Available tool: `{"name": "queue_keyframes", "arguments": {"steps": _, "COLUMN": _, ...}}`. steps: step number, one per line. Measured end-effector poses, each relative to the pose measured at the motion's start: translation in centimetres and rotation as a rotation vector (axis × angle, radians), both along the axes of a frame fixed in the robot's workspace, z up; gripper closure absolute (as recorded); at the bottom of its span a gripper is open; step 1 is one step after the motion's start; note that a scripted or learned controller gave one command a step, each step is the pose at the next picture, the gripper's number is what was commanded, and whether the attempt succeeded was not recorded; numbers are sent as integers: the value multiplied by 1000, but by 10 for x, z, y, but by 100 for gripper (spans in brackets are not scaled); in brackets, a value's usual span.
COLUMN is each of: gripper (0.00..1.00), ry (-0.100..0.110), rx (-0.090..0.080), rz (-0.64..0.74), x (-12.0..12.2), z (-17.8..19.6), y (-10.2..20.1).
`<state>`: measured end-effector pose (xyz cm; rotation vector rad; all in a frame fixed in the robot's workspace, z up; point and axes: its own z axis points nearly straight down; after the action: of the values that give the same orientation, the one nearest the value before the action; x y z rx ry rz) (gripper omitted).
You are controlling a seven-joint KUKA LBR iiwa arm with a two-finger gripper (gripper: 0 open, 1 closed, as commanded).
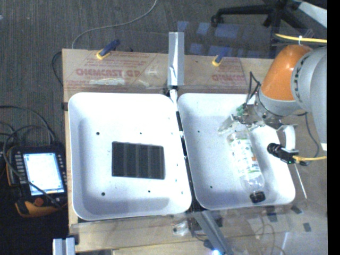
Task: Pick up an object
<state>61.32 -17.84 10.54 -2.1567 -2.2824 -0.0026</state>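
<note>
A clear plastic bottle (247,162) with a black cap (257,197) lies lengthwise in the right bin (207,142), cap toward the front edge. My gripper (237,121) hangs from the grey and orange arm over the bottle's far end, low in the bin and right at the bottle's base. Whether it touches the bottle is unclear from this angle. A flat black ribbed rectangle (137,160) lies in the middle of the left bin (90,121).
The arm's orange band (280,78) and wrist body cover the right bin's far right corner. A metal post (175,62) stands behind the seam between the bins. A handheld control pendant (38,174) with cables lies on the floor at left.
</note>
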Motion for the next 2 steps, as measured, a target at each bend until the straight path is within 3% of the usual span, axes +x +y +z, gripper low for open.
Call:
{"name": "queue_keyframes", "arguments": {"steps": 1, "gripper": 0, "ry": -24, "rx": -9, "rz": 142, "x": -18, "z": -12, "y": -13}}
{"name": "queue_keyframes", "arguments": {"steps": 2, "gripper": 100, "ry": -29, "rx": -8, "rz": 144, "x": -16, "z": -1, "y": -11}}
